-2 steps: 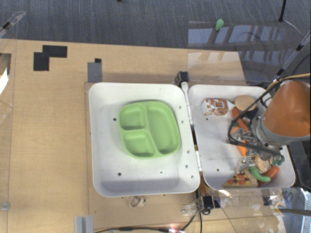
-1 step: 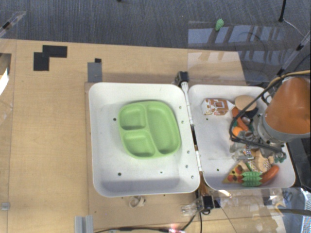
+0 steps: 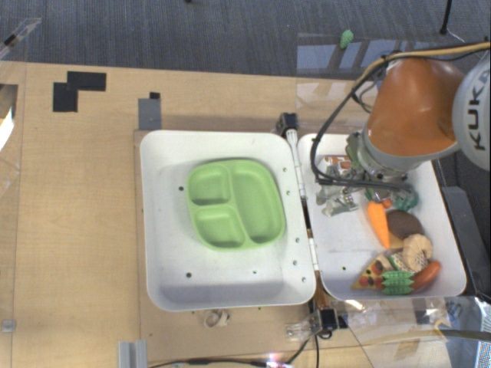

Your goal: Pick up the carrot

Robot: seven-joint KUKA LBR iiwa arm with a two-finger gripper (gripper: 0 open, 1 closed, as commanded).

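The carrot is a short orange cone lying in the right bin, pointing toward the bin's near side. My gripper hangs low in that bin, just left of the carrot's upper end and under the orange wrist band. The arm covers the gripper's upper part, and nothing shows between the metal fingertips.
Beside the carrot lie a brown oval piece, a tan shell-like piece, a red sausage, a pizza slice and a green item. The left bin holds a green divided plate.
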